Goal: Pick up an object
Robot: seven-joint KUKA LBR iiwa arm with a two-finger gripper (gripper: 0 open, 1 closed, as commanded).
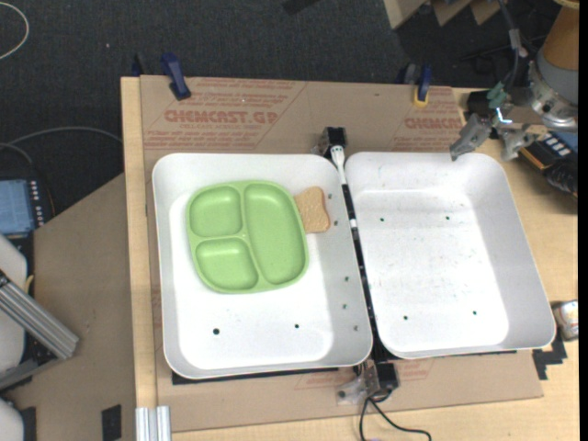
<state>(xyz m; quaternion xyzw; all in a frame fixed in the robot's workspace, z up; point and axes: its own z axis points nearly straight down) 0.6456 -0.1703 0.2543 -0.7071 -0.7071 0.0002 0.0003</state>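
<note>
Over the right bin's (514,246) far corner the pincer (470,136) hangs; open or closed, I cannot tell.
Tray (246,237) and cracker (313,209) lie in the left bin (175,274): tray light, stiff, slick, best gripped by its rim; cracker probably brittle.

The arm is seen at the upper right of the camera view, its grey wrist entering from the right edge. The end effector (480,129) is held at the top right, its two thin fingers (462,141) angled down and leftward. Nothing is seen gripped between them.
</note>
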